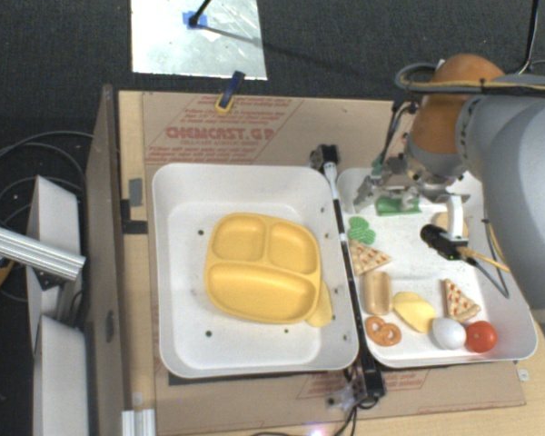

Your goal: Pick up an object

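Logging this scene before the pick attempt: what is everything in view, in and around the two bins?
divided plate: one, yellow, left bin
green block: one, green, right bin, far end
leafy piece: one, green, right bin, left side
wedges: two, tan, right bin; second nearer the front
roll: one, tan, right bin, left side
pretzel: one, orange-brown, front left
lump: one, yellow, front middle
egg: one, white, front
ball: one, red, front right
cardboard: one, brown, under both bins
arm: one, grey, from the right
end effector: one, metal, above the green block
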Controlling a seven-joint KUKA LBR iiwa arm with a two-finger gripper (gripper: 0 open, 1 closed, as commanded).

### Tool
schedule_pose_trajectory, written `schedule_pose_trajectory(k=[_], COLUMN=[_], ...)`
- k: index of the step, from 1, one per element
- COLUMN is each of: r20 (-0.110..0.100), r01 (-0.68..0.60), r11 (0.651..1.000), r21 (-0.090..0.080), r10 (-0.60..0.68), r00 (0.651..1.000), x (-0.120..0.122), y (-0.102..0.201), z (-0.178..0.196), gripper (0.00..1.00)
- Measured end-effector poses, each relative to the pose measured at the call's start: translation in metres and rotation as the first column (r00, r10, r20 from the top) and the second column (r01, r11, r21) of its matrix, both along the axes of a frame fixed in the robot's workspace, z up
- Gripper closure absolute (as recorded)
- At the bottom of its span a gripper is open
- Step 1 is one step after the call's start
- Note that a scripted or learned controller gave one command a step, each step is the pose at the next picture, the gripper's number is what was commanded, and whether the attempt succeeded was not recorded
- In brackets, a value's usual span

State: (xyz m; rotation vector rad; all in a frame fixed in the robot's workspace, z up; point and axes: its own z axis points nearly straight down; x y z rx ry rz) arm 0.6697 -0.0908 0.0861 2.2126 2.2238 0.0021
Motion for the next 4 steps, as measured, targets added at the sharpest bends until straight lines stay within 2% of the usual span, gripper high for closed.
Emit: schedule_pose_trajectory(k=[1,2,3,4], r20=[0.001,0.008,-0.006,-0.002], r01=[0.005,0.001,0.009,0.004], r11=[1.0,1.0,1.0,1.0], r21=[0.001,0.0,0.001,0.002], r10=[-0.005,-0.001,-0.009,-0.004], r00=[1.0,1.0,1.0,1.0], x=[0.0,0.003,-0.086,-0.082], y=[-0.028,-0.027,-0.054,-0.051], z=[0.0,0.014,0.047,0.045], gripper=[0.0,1.0,1.0,0.0])
